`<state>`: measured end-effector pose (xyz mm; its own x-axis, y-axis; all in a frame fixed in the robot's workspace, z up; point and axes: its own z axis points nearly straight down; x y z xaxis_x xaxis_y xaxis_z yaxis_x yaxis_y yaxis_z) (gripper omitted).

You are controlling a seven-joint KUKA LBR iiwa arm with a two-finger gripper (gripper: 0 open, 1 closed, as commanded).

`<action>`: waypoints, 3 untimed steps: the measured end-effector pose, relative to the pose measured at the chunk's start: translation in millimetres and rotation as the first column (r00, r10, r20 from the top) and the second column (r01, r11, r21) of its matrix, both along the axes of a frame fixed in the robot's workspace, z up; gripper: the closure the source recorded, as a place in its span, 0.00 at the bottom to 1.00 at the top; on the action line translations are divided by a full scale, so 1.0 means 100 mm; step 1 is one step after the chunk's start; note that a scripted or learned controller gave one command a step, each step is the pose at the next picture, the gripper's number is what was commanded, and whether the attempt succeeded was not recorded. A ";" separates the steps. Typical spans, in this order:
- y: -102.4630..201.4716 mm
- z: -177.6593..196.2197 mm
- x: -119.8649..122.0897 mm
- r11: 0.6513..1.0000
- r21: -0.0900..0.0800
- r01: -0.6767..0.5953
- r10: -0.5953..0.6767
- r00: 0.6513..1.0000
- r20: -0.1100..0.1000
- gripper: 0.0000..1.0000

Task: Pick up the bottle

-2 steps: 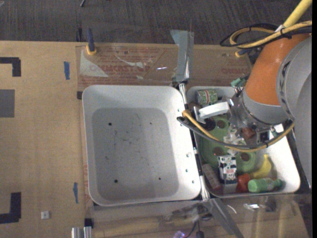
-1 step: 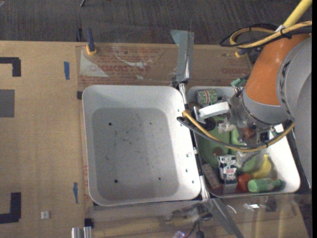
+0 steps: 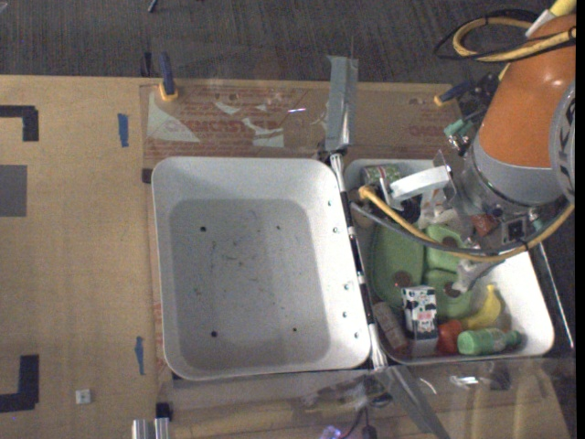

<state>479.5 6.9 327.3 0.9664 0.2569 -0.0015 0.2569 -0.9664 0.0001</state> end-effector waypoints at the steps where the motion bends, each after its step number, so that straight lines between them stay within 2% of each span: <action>1: -0.57 -0.88 0.60 0.994 0.003 -0.109 0.109 0.994 -0.005 0.00; 2: -1.24 -2.23 0.15 0.975 -0.002 -0.221 0.221 0.975 0.007 0.00; 3: -1.24 -2.09 0.16 0.976 -0.001 -0.218 0.218 0.976 0.011 1.00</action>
